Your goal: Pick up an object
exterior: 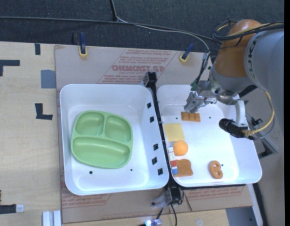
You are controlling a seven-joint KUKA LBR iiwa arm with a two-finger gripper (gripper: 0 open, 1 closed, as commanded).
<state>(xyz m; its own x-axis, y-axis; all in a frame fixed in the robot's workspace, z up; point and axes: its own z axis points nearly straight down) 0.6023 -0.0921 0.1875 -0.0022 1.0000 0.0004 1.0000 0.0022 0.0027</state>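
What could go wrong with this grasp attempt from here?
1. The gripper hangs just above the brown waffle piece, which lies flat on the right bin floor; the fingers may slide over it and come up with nothing.
2. The waffle piece sits close to the yellow square, so a slightly off descent could nudge that instead.
3. The orange ball would likely roll if bumped, shifting the brown toast piece beside it.

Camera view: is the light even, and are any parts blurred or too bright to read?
Camera view: light is soft and even, with faint shadows under the green plate and beside the orange ball; the white bins look bright but keep their edges; the gripper looks slightly soft, so its jaws cannot be read.
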